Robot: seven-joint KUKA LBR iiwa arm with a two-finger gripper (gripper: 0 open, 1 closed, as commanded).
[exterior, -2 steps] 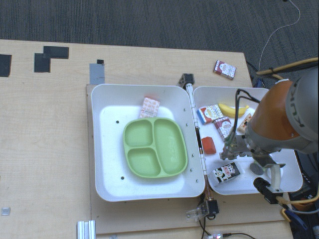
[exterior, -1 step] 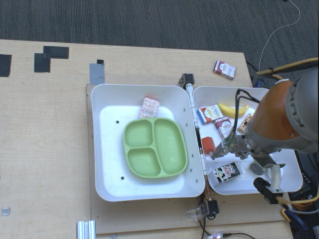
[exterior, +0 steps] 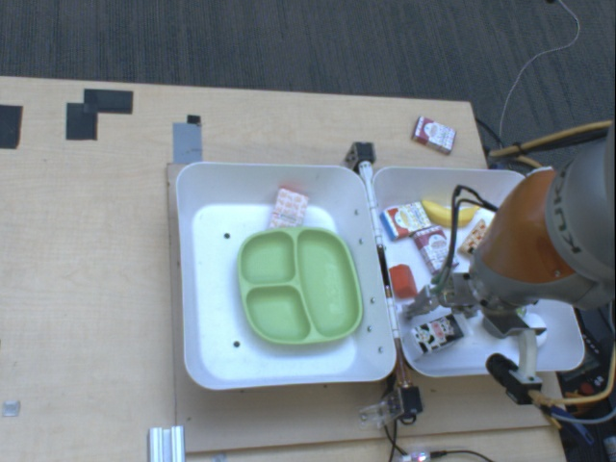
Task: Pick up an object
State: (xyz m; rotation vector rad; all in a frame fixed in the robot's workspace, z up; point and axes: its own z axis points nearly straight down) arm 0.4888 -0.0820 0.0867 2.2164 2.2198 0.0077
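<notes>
the gripper [exterior: 430,303] sits low in the right bin [exterior: 568,349], just above a black-and-white carton [exterior: 438,333] and beside a small red block [exterior: 401,281]; whether it is open or shut, i cannot tell. a banana [exterior: 449,211] and snack packets [exterior: 408,218] lie further back. the left bin [exterior: 207,287] holds a green divided plate [exterior: 299,286] and a pink packet [exterior: 289,205].

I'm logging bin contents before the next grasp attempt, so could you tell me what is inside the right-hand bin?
In the right bin: a banana, a blue-and-white packet, a red-and-white packet, a small red block and a black-and-white carton. The arm covers the bin's right half, so anything beneath it is hidden.
</notes>
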